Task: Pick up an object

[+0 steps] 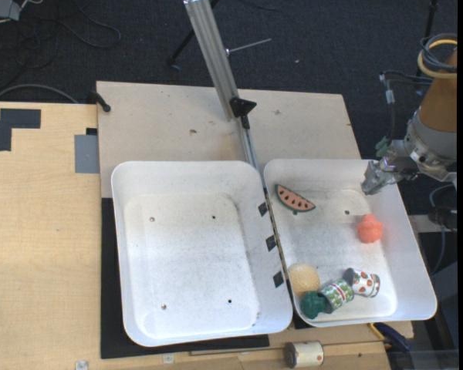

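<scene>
The right bin (417,284) holds a watermelon slice (295,199) near its far left corner and an orange-red ball (370,229) toward its right side. Along its front lie a tan ball (302,277), a dark green toy (314,304), a green-striped can (337,292) and a white can with red marks (364,282). My gripper (373,179) hangs over the bin's far right rim, above and behind the orange-red ball, with nothing seen in it.
The left bin (131,206) sits beside the right one, with a row of black clips (268,241) along the seam. A slanted aluminium post (216,60) rises behind the bins. A small cylinder (303,353) lies on the bench in front.
</scene>
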Tool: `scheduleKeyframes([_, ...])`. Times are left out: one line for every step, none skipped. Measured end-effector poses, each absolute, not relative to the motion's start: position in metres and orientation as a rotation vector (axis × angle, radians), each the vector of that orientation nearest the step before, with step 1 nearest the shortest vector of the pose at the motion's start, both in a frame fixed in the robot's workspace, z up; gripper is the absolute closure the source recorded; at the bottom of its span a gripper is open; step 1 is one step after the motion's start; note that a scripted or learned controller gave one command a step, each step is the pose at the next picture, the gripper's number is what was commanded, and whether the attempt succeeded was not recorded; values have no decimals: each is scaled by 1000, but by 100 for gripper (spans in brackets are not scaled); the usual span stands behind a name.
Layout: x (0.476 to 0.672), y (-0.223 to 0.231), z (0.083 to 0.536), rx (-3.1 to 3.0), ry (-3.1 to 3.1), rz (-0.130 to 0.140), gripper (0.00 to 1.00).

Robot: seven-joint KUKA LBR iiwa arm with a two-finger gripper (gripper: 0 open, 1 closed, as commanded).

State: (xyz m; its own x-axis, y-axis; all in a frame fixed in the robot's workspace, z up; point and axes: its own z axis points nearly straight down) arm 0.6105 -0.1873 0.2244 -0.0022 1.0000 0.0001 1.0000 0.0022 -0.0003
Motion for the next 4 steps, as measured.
scheduleKeyframes([599, -137, 235, -2214, -2223, -1, 100])
scheduleKeyframes([575, -85, 240, -2214, -2221, 1, 100])
scheduleKeyframes([560, -37, 248, -2213, -2222, 2, 100])
scheduleKeyframes([553, 16, 248, -2212, -2222, 3, 100])
